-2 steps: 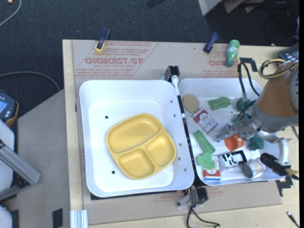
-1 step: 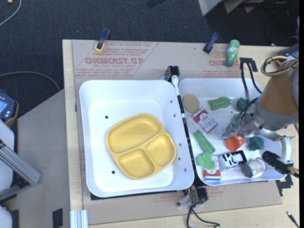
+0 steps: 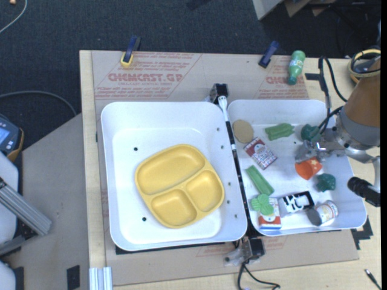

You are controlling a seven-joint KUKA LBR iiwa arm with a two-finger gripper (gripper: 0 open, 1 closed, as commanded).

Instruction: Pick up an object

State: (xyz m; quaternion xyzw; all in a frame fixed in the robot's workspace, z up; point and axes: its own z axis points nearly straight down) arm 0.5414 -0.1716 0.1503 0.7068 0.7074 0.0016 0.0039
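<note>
Orange toy [image 3: 308,168] in right bin [image 3: 284,107], just below gripper [image 3: 315,147]; finger state unclear. Green block [image 3: 280,131] left, dark green piece [image 3: 326,182] right, red-white packet [image 3: 261,153] further left

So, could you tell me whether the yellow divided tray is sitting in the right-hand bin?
No, the yellow divided tray lies in the left bin.

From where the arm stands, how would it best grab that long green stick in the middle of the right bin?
Probably straight down from above, closing across the narrow width of the green stick near its middle. It lies flat and slanted on the bin floor, so the fingers should turn to straddle its long sides. The red and white packet sits close above it, so keep clear of the upper end.
</note>
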